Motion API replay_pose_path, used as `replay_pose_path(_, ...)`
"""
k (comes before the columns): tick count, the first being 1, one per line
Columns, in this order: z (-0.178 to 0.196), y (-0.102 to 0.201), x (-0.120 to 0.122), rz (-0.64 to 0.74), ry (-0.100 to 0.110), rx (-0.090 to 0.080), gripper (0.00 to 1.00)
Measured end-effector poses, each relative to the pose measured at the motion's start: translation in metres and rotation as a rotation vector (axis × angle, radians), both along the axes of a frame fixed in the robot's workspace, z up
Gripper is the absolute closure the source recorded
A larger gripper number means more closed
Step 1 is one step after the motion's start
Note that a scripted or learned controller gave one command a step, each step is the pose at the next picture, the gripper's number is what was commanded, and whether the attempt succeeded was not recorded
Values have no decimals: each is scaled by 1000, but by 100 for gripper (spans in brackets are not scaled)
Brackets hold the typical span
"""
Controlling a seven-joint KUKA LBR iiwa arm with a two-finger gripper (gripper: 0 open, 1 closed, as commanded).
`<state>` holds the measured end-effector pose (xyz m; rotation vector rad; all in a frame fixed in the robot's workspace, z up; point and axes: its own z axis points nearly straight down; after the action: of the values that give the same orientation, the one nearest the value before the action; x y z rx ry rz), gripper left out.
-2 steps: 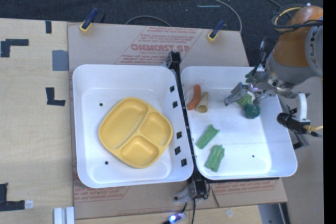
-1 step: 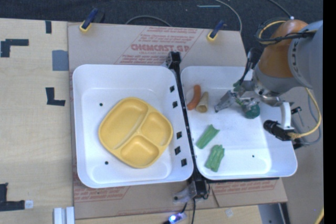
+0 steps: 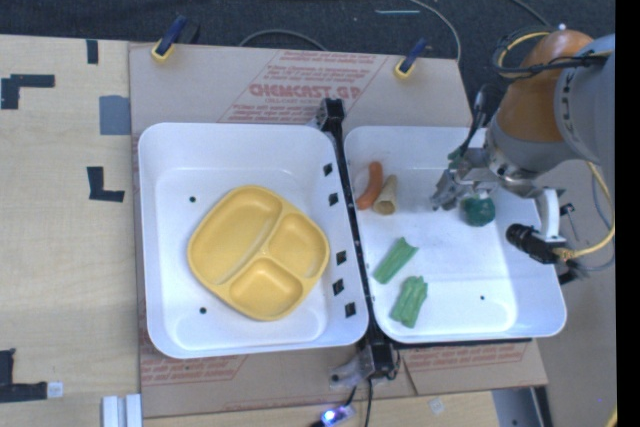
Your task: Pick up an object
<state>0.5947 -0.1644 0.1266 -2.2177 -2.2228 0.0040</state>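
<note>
Gripper (image 3: 462,195) sits low in the right bin (image 3: 530,315), touching a dark green object (image 3: 480,210); finger state cannot be told.

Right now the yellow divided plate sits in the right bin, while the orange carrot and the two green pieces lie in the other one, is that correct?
Not quite: the camera view shows the yellow divided plate in the left bin. The orange carrot and the two green pieces lie in the other one, the right bin, as you said.

bench (image 3: 60,245) bears cardboard sheet (image 3: 300,80) under two white bins (image 3: 160,155)
</note>
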Motion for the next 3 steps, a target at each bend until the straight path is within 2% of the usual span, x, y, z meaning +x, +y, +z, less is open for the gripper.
replay_pose_path(2,89,-3,-1,-1,-6,-1,100)
replay_pose_path(3,88,43,7,3,-3,1,100)
